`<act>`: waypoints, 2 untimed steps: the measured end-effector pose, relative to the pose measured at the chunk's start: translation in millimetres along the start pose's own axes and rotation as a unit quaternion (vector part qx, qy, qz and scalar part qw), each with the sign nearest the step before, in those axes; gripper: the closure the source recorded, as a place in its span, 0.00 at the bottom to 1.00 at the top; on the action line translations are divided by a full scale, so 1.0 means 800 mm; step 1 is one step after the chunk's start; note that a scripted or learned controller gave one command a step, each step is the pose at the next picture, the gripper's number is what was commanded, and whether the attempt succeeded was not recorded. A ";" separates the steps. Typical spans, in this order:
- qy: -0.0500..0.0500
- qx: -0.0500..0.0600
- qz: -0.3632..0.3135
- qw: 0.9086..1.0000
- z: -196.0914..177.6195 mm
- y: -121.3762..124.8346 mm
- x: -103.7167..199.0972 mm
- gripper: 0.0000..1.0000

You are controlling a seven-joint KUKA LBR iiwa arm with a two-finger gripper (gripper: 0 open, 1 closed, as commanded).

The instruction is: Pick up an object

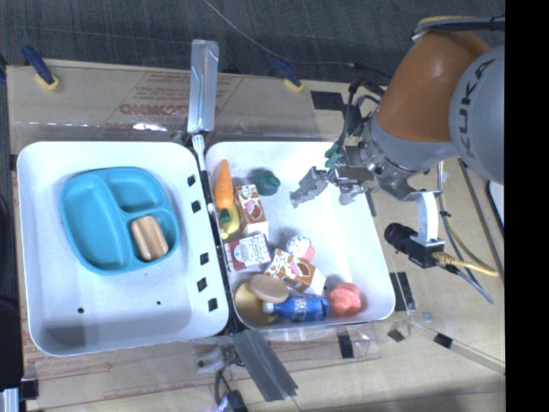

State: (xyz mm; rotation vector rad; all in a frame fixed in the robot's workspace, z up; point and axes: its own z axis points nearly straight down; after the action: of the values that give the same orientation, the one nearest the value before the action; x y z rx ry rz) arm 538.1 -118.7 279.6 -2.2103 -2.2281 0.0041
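My gripper (328, 190) hangs over the upper right part of the right bin (360, 230), open, with nothing between its fingers. One grey finger (304, 189) points left toward a dark green lump (268, 181); the other finger sits near the bin's right wall. Down the bin's left side lie an orange carrot (223, 185), a yellow-green piece (228, 221) and two small cartons (250, 204) (249, 251). Toward the front are a third carton (293, 270), a pink-white item (300, 248), a blue bottle (297, 307), a pink ball (345, 299) and a tan round piece (260, 292).
The left bin (51, 299) holds a blue divided plate (94, 221) with a brown bun (148, 237) in one compartment. A metal divider bar (202, 84) stands between the bins at the back. Cables and a black fitting (412, 243) hang beside the right bin.
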 end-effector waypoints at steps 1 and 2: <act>-0.001 -0.005 -0.024 1.000 0.225 -0.012 0.016 0.00; -0.001 -0.002 -0.123 0.992 0.234 0.058 -0.036 0.00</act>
State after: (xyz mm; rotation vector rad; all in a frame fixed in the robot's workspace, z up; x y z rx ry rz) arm 584.3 -147.4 92.2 -1.9212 -2.4855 0.0009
